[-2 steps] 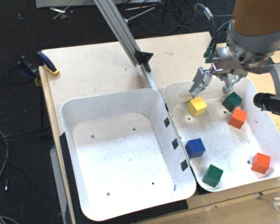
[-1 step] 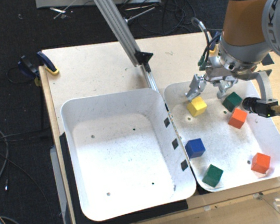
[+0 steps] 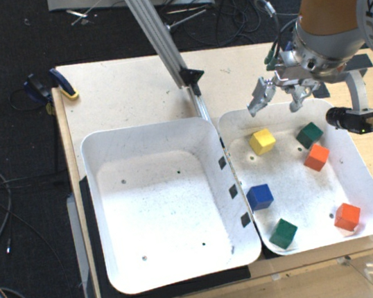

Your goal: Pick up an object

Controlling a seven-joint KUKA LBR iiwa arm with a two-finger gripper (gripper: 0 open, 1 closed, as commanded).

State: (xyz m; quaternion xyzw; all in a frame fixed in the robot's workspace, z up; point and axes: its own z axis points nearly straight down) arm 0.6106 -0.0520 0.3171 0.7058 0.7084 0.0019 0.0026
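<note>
My gripper (image 3: 280,100) hangs open above the back edge of the right bin (image 3: 359,173), with nothing between its fingers. Just below it lie a yellow cube (image 3: 263,141) and a dark green cube (image 3: 308,134). An orange cube (image 3: 316,156) sits right in front of the dark green one. Farther forward are a blue cube (image 3: 259,196) by the bin's left wall, a green cube (image 3: 282,233) near the front, and a second orange cube (image 3: 347,216) at the front right.
The left bin (image 3: 157,205) stands beside the right one. A slanted metal rail (image 3: 158,33) runs from the back down to the gap between the bins. A blue and yellow tool (image 3: 62,84) lies at the bench's back left corner.
</note>
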